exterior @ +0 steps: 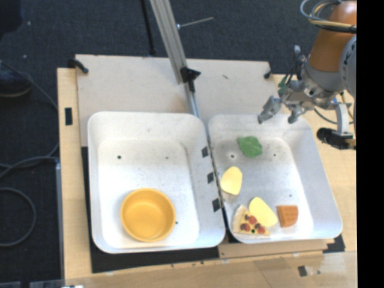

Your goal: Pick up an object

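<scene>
Overhead view of the desk (138, 80) with two shallow white bins side by side. The gripper (279, 114) hangs above the far rim of the right bin (321, 179), its two fingers (267, 110) spread apart with nothing between them. Places below are given relative to the green object (249, 146), a small crumpled piece lying in the far part of the right bin. The fingers stand beyond it and slightly to its right, near but apart from it. Toward the camera and slightly left of the green object lies a pale yellow piece (231, 180), close to the wall shared with the left bin. Farther toward the camera lie a yellow wedge (261, 211), touching a flat piece with red dots (249, 224), and, just right of these, an orange block (287, 215). Well to the left and nearer the camera, a yellow bowl (148, 214) stands upright in the left bin (108, 131). A slanted metal rail (171, 32) rises behind the bins. No brand, label or readable writing can be made out.
</scene>
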You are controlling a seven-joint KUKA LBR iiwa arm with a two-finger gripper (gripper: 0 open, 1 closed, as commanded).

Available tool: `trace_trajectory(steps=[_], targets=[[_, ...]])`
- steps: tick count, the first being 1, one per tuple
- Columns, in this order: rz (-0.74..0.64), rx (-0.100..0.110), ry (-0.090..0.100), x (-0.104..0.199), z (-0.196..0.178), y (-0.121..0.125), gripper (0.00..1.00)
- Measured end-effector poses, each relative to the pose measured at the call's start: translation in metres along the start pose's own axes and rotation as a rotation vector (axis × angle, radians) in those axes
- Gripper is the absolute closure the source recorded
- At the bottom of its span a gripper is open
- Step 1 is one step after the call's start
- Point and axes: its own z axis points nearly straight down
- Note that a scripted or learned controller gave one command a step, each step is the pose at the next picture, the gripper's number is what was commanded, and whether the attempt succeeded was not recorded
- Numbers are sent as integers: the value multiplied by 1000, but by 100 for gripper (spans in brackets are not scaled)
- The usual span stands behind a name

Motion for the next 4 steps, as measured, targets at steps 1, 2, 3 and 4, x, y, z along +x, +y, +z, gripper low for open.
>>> trace_trajectory(steps=[1,2,3,4], targets=[[0,1,-1,-1,0,0,0],[3,1,-2,-11,46,4,0],[2,5,0,-11,110,1,0],[2,1,-2,-13,109,1,0]])
